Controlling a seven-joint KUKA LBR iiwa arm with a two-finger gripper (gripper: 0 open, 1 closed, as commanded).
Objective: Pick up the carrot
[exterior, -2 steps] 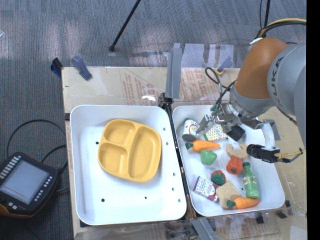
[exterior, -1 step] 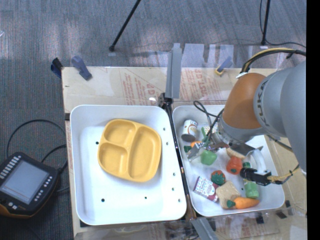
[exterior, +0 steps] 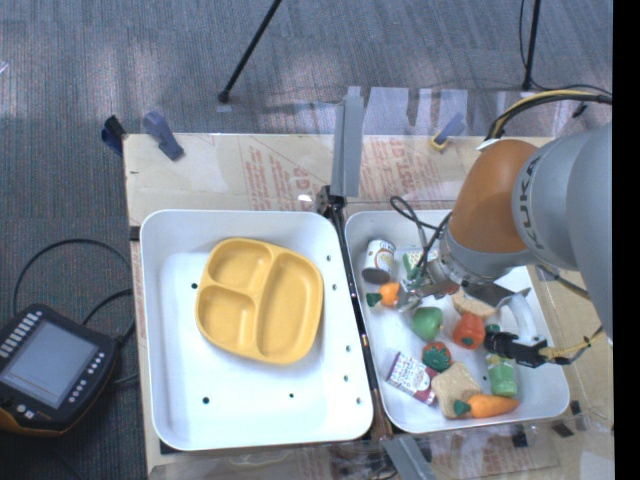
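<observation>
End effector (exterior: 415,290) low amid the toys, jaw state impossible to tell. The small orange plastic carrot (exterior: 490,406) lies well apart, so it risks grabbing a neighbour.

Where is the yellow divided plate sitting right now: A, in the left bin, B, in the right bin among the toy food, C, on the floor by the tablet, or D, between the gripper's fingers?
A: the yellow divided plate lies flat in the left bin, apart from the toy food.
</observation>
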